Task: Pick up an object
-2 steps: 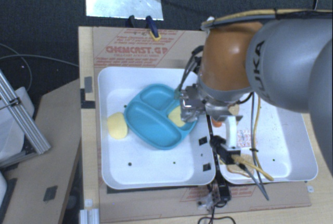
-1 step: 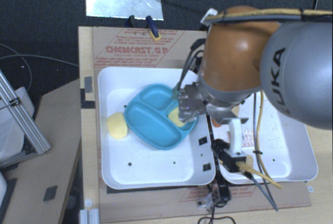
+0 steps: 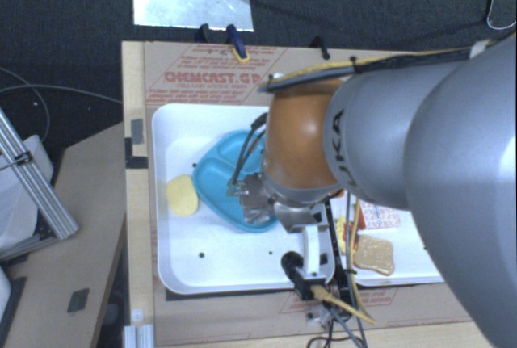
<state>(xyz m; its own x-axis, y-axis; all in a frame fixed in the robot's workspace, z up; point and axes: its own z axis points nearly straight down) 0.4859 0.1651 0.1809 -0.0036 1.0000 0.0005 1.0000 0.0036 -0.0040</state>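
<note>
The arm (image 3: 420, 136) hogs most of the shot, reaching in from the right and hanging low over the left bin (image 3: 182, 274), so it looks lined up for a grab there. Under it sits a blue dish (image 3: 222, 173), half hidden by the wrist. The pincer (image 3: 258, 205) seems to sit at the dish's near edge, but honestly can't tell its state. A little yellow piece (image 3: 182, 195) lies just left of the dish, and a toast slice (image 3: 374, 254) sits in the right bin.

"CHEMCAST" on the brown cardboard sheet (image 3: 212, 73); "KA" on the arm (image 3: 380, 144).
</note>
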